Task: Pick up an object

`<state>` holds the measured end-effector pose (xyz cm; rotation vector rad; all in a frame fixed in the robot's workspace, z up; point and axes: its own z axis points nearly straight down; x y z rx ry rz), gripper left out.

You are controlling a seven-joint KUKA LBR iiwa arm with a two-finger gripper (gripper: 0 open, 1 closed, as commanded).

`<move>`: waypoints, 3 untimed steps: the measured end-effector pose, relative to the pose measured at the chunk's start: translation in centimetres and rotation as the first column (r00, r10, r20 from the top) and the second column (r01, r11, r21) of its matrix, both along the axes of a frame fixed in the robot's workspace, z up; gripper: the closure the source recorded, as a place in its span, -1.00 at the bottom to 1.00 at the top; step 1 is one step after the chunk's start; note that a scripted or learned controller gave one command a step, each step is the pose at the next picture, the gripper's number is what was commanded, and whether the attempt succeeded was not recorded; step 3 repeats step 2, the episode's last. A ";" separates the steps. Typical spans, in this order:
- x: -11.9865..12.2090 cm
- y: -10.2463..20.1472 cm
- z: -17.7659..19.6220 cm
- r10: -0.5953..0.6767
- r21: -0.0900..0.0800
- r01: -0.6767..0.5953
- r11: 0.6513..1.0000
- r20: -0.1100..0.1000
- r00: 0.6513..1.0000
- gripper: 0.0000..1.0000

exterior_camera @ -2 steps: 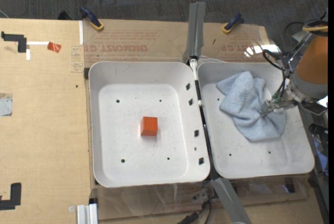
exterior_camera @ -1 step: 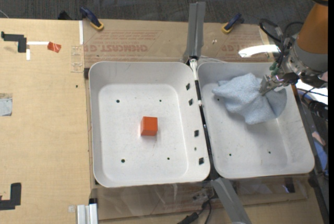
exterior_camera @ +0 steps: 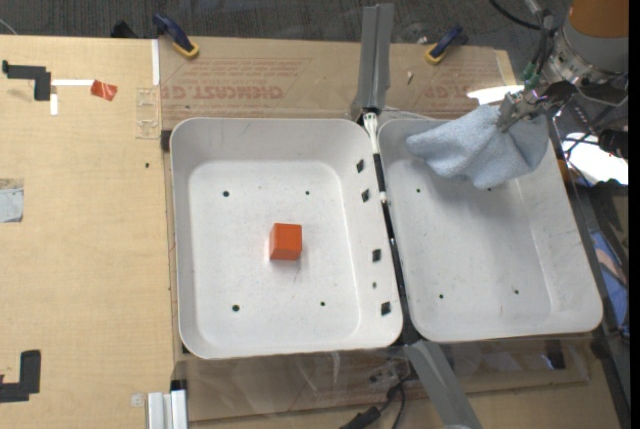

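Cardboard covers your worktop (exterior_camera: 250,77) beneath both bins. Your jaws (exterior_camera: 522,105) are pinched on the pale blue cloth (exterior_camera: 470,149), which hangs over the right bin's (exterior_camera: 500,297) far end. You'll find an orange block (exterior_camera: 286,242) lying in the left bin (exterior_camera: 200,217).

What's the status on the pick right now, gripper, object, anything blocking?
Gripper at far corner of right bin, shut on light blue cloth. Cloth lifted at one end, rest trailing in bin. Orange block sits alone in left bin. Nothing blocking.
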<state>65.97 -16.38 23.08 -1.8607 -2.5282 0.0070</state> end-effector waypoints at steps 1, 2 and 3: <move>-0.1 -3.0 -2.7 0.129 0.002 -0.129 0.992 -0.001 0.992 1.00; 0.0 -2.4 -3.7 0.203 0.002 -0.203 0.979 0.001 0.979 1.00; 0.0 -2.4 -3.7 0.203 0.002 -0.203 0.979 0.001 0.979 1.00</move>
